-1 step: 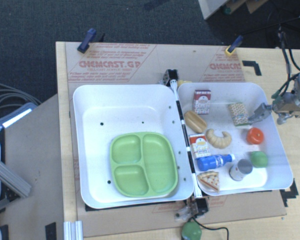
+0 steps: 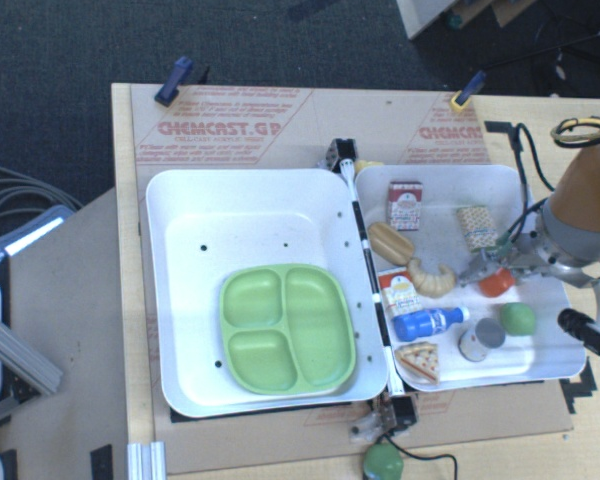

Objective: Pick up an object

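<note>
I found the candidate objects in the right bin (image 2: 540, 368): a red carton (image 2: 405, 205) toward the bin's far edge, a speckled block (image 2: 477, 225), a bread roll (image 2: 391, 240), a croissant (image 2: 433, 278), a red piece (image 2: 496, 285), a green ball (image 2: 519, 318), a grey cylinder (image 2: 478, 341), a blue bottle (image 2: 427, 322) and a pizza slice (image 2: 418, 360) at the near left corner. The gripper (image 2: 485, 264) stood beside the red piece; I could not tell how it was set. The left bin (image 2: 180, 228) carried a green divided tray (image 2: 286, 327) toward its near edge on the bench (image 2: 230, 123).
</note>
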You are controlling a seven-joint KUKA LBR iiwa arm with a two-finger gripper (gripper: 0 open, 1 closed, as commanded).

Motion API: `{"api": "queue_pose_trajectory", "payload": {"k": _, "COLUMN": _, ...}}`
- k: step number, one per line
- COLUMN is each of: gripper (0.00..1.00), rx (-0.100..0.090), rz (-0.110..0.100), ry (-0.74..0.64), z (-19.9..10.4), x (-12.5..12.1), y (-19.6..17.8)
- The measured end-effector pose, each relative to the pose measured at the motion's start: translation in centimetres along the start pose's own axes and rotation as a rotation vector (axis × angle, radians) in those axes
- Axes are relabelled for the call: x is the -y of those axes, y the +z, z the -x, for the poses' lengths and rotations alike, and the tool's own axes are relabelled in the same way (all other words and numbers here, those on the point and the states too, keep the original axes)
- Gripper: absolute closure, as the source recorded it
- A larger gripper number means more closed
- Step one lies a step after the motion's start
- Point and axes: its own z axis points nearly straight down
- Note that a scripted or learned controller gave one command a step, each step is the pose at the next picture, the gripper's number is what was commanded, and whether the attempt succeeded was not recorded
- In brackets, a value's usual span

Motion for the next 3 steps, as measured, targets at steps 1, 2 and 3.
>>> {"api": "queue_pose_trajectory", "payload": {"k": 1, "gripper": 1.0, "rx": 0.003, "rz": 0.001, "ry": 0.002, "z": 0.2, "x": 0.0, "y": -1.0}}
{"api": "queue_pose_trajectory", "payload": {"k": 2, "gripper": 1.0, "rx": 0.002, "rz": 0.001, "ry": 0.0, "z": -8.7, "x": 0.8, "y": -10.4}}
{"api": "queue_pose_trajectory", "payload": {"k": 3, "gripper": 1.0, "rx": 0.003, "rz": 0.0, "ry": 0.001, "z": -15.0, "x": -4.6, "y": -10.0}}
